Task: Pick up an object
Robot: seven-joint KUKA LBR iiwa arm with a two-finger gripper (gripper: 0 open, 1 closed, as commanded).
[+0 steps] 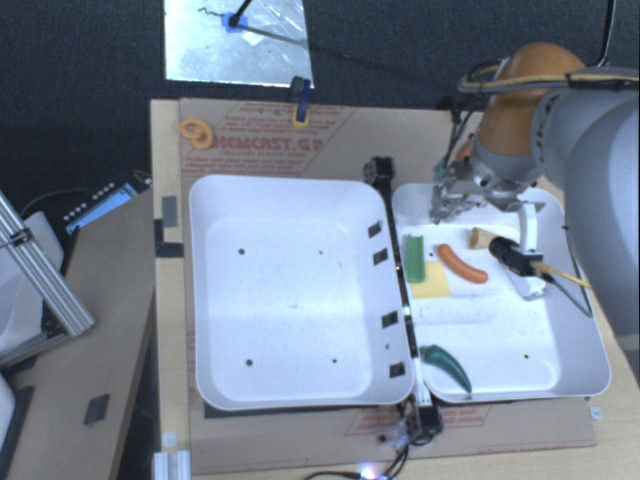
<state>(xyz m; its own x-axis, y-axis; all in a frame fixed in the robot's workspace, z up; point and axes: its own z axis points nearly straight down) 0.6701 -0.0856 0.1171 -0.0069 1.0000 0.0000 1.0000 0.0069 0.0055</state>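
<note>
Over the right bin's [520,343] far corner, the gripper [448,206] hangs low, whether open or closed unclear, probably positioned to reach the green block [413,255] and orange sausage [463,265] lying just beside it.

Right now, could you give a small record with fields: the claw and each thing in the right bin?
claw: over the right bin, far left part
green bar: along its left wall
yellow pad: beside the green bar
orange sausage: right of the pad
dark green curved piece: near left corner
small tan piece: behind the sausage
</note>
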